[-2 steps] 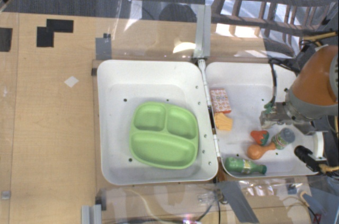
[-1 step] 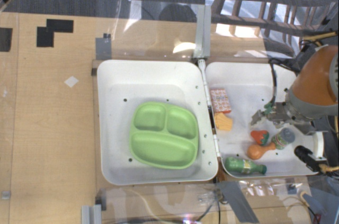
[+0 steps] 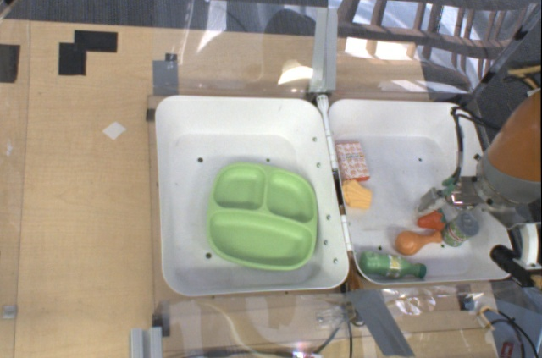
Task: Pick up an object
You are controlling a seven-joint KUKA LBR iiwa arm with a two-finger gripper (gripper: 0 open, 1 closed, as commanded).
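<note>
The right bin point(image 3: 398, 109) holds several small items. A pink-and-white box point(image 3: 351, 160) and a yellow-orange piece point(image 3: 358, 195) lie by its left wall. A green bottle point(image 3: 391, 266) lies on its side along the front wall. An orange pear-shaped toy point(image 3: 415, 241) rests near the middle right, with a small red item point(image 3: 430, 220) just above it. My gripper point(image 3: 447, 211) hangs low over the right side of this bin, right beside the red item and the orange toy. The wrist hides how the gripper stands, and I see nothing held in it.
The left bin point(image 3: 237, 109) carries a green divided plate point(image 3: 262, 215). A metal divider point(image 3: 324, 68) runs between the bins. The arm's orange band point(image 3: 517, 146) and cables crowd the right bin's far right edge.
</note>
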